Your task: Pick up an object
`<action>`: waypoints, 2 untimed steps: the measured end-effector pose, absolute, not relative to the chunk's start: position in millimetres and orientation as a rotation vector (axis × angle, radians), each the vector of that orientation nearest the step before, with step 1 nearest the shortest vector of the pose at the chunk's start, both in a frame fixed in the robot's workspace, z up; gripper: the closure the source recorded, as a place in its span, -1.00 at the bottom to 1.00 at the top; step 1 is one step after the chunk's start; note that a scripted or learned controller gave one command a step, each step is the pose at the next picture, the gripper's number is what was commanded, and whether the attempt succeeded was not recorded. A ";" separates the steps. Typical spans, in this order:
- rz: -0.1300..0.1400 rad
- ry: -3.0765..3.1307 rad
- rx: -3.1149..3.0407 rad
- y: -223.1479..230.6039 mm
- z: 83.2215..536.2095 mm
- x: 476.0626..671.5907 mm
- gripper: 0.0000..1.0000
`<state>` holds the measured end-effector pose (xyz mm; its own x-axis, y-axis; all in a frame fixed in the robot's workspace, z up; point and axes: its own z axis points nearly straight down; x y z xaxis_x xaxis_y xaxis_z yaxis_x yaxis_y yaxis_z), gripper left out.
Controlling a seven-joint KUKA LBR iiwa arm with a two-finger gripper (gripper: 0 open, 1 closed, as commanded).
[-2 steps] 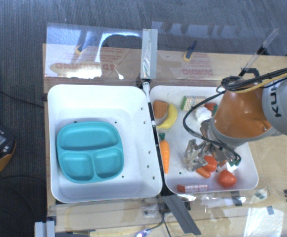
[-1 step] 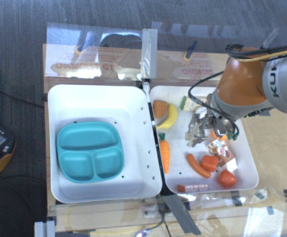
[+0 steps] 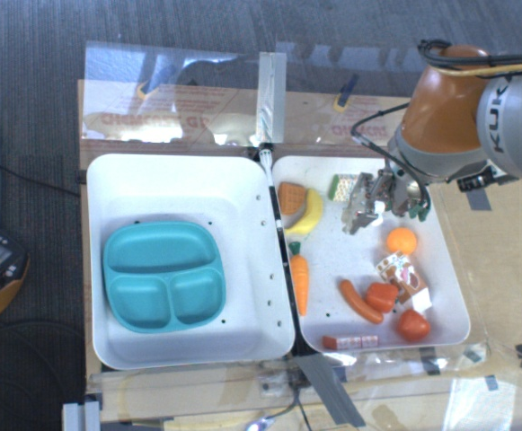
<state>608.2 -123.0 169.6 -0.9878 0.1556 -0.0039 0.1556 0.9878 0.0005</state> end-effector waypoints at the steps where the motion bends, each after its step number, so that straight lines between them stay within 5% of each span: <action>1: 0.000 3.128 0.245 -123.0 169.5 608.2 -1.00; 2: 0.000 3.113 0.312 -123.4 90.4 567.1 -1.00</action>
